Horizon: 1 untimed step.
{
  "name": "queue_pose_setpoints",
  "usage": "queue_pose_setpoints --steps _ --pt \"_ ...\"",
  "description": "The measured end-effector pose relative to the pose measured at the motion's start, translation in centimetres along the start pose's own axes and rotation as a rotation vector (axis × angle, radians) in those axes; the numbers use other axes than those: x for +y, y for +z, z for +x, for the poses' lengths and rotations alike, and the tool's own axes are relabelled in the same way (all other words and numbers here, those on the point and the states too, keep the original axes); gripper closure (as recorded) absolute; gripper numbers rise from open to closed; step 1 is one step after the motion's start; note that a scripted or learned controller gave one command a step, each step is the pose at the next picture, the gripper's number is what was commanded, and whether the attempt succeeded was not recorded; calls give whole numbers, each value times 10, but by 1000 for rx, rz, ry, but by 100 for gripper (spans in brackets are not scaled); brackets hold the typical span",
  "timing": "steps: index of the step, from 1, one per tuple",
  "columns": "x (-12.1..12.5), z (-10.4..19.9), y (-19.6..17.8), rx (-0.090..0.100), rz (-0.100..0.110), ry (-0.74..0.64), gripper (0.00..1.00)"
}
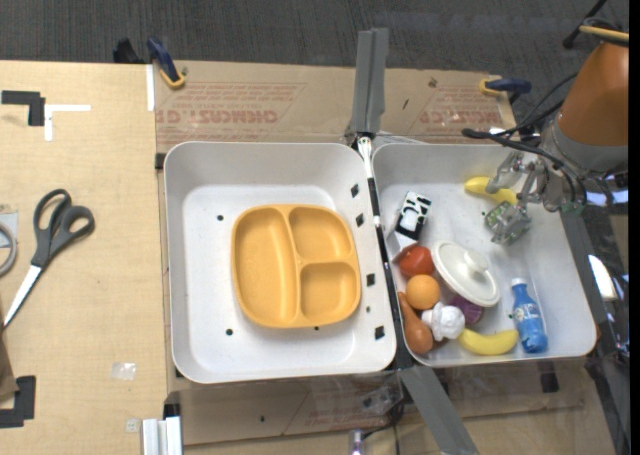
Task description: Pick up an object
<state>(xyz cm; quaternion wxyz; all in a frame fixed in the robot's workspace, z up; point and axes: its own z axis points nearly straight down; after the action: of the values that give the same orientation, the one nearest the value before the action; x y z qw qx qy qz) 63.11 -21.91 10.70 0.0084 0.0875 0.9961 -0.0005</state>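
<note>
Objects for picking lie heaped in the right bin (575,273): a white lid (465,271) resting on something purple, a tomato (414,261), an orange (423,291), a banana (489,342) at the near wall, a blue bottle (527,317), a black-and-white block (412,214) near the divider, and a small yellow piece (482,185) toward the far wall. The gripper (512,211) hangs over the far right part of this bin, with a small greenish thing (509,224) at or just under its tip; whether that thing sits between the fingers or merely lies below them cannot be told, and whether the fingers are apart or together cannot be told either, since cables and metal parts blur together there. The likely trouble is a weak or partial catch: the greenish thing looks small and irregular, so it could slip out on a lift or be nudged aside against the bin floor. The yellow piece lies just beside the tip and could be pushed or caught along with it. A descent nearer the right wall risks scraping the rim. The arm (598,93) comes in from the right, its orange band above the wrist, the wrist pointing down and slightly leftward into the bin. The left bin (190,243) holds a yellow divided plate (296,265), well apart from the gripper.
</note>
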Motion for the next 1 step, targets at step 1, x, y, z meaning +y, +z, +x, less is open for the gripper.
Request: queue_pose_setpoints --steps 1 --pt "12 12 13 11 1 138 0"
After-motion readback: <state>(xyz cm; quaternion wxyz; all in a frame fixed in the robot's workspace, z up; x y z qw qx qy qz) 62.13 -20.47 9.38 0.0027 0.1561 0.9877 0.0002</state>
